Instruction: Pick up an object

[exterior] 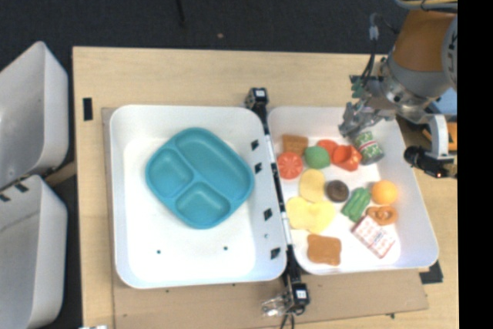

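So the gripper [356,122] sits at the upper right of the frame, over the top edge of the right bin [412,243]. Honestly can't tell whether the jaws are wide or narrow, they're just a dark blur from this angle.

Right below it is a small can [369,148] with a green and white label and a silvery end, lying tilted. It looks like it's touching or just under the gripper, but nothing shows it actually clamped.

The rest of the right bin is crowded: a red pepper-looking thing [346,157] just left of the can, a green round piece [316,157], a tomato slice [290,165], a brown cracker [293,143], an orange [384,192], a dark brown disc [337,191], pale yellow chips [310,204], a green pickle shape [355,203], a toast slice [324,249] and a red and white packet [375,236].

The left bin [131,243] holds a teal divided plate [199,176] near its middle. Both bins sit on the tan table [154,73].
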Controlling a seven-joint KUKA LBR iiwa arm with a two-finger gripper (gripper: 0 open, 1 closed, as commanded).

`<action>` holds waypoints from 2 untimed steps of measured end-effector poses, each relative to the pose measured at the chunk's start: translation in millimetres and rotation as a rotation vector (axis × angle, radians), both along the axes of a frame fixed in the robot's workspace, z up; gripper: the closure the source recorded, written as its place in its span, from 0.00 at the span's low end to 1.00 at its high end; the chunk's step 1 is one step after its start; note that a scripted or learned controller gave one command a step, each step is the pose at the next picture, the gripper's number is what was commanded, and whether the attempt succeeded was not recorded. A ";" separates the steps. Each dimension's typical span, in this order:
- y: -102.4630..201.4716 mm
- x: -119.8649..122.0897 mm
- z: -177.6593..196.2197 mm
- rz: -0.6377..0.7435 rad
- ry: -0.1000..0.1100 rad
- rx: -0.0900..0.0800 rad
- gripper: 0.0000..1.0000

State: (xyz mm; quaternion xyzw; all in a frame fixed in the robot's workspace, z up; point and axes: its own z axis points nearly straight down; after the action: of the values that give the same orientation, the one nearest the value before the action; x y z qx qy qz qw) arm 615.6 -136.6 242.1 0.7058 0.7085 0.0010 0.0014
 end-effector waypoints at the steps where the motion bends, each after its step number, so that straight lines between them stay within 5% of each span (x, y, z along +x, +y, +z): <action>1: 61.3 15.4 -0.1 0.003 0.001 0.001 1.00; 2: 111.4 25.6 8.4 0.003 0.001 0.002 1.00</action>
State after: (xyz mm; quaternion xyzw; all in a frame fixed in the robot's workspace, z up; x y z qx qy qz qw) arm 641.2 -25.2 250.5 0.7047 0.7095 0.0013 0.0003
